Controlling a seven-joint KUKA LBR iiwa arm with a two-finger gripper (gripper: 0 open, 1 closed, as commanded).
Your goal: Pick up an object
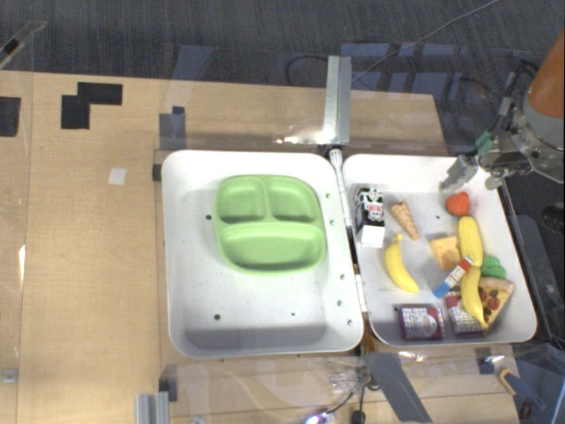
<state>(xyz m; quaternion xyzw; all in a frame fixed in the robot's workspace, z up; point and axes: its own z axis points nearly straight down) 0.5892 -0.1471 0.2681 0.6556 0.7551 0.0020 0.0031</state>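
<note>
Camera view showed the gripper (473,173) spread wide at the right bin's (521,325) one-o'clock edge, above two bananas (400,268).

My gripper (475,171) hangs over the right bin (523,321), tomato (457,204) below, the tray (269,222) in the left bin (190,316).

Robotics lab: wood bench (79,263) w/ two white bins (190,325), metal brackets, loose cables.
</note>
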